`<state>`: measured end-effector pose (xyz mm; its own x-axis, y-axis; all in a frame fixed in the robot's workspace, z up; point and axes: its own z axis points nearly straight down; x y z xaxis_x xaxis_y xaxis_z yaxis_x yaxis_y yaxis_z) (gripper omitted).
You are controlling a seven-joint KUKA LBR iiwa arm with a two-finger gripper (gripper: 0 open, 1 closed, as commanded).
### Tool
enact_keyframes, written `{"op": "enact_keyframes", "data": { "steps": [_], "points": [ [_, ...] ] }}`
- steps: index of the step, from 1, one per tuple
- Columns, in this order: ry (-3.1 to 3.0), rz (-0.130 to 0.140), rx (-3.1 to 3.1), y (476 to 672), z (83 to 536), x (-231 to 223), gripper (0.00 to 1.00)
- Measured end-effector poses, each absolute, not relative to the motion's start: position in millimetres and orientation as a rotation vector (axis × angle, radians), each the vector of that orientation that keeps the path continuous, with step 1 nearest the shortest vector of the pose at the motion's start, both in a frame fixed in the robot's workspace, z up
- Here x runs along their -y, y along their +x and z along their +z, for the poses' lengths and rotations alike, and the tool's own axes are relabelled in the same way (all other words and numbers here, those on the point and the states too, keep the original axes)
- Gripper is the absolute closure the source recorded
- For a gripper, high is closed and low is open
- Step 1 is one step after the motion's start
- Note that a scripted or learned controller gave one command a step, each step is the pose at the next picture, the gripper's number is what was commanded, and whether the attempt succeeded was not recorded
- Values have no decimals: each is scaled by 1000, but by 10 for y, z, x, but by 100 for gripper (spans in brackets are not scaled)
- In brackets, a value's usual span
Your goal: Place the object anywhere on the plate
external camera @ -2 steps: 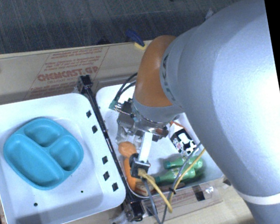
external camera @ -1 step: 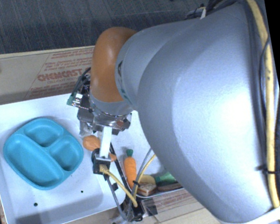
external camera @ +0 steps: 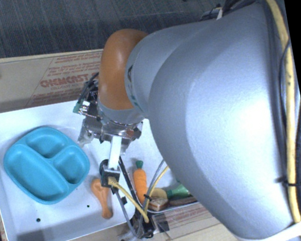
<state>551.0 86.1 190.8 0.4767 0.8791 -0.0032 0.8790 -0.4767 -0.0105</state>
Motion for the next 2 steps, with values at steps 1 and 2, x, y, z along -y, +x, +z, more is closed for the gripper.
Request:
{"op": "enact_keyframes", "data": {
  "steps": [1,2],
  "points": [
    [-2677,22,1619,5506,2001,-877,100],
    [-2568,19,1797,5262,1408,-1065,100]
  ]
}}
